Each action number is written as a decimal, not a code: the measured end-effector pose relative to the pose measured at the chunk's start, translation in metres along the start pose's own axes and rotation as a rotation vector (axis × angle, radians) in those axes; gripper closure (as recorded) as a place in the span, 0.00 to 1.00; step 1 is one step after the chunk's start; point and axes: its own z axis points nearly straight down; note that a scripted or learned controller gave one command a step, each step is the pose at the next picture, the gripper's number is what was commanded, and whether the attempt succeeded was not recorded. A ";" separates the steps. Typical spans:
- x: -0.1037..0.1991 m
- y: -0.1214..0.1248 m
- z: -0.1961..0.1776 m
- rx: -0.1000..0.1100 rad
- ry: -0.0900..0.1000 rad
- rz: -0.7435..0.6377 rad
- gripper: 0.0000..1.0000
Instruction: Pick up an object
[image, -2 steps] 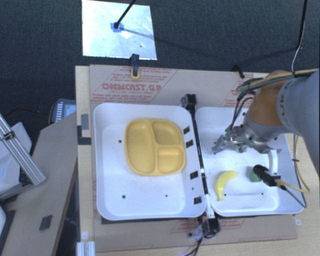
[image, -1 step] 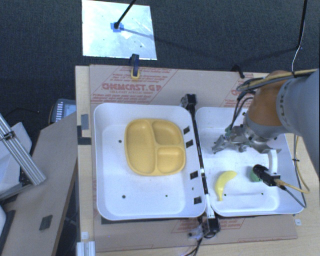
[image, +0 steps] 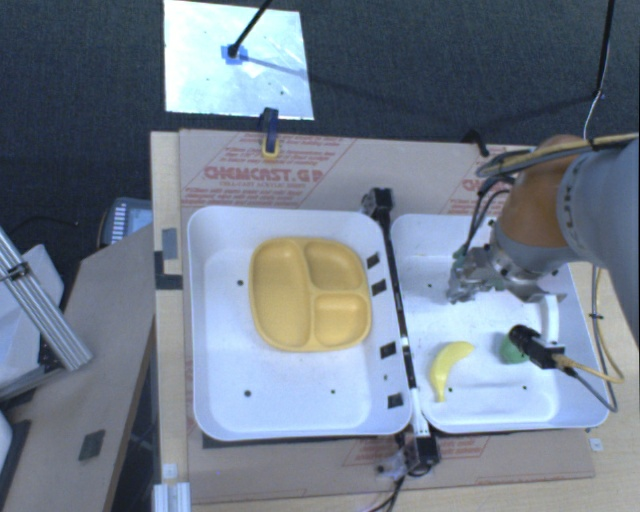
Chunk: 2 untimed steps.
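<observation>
"Well, where does the claw (image: 463, 287) sit?"

"Low in the right bin (image: 500, 402), in its back left part, close over the white floor. The grey arm (image: 603, 215) comes in from the right, and its orange band (image: 535, 205) hangs over that bin's far side."

"Clenched or released?"

"That cannot be told. From this height the claw's end is a small grey tangle, and whether it grasps anything cannot be told either."

"And the things it might pick up?"

"A yellow banana (image: 449, 366) lies in the same bin, near the front left. It is curved, with its lower tip pointing at the front rim. It lies apart from the claw, nearer the front. A small green object (image: 512, 350) lies just to the banana's right — partly hidden, so its shape is unclear."

"What of the other bin?"

"The left bin (image: 230, 402) holds a yellow plate (image: 308, 295) with three compartments, lying flat around the middle, a little toward the back. It is well apart from the claw. Both bins rest side by side on the desk (image: 400, 165), with a dark strip (image: 391, 300) running between them."
</observation>
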 end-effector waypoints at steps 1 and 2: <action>-0.003 0.008 -0.046 -0.002 -0.001 -0.004 1.00; -0.012 0.005 -0.106 -0.004 -0.001 -0.002 1.00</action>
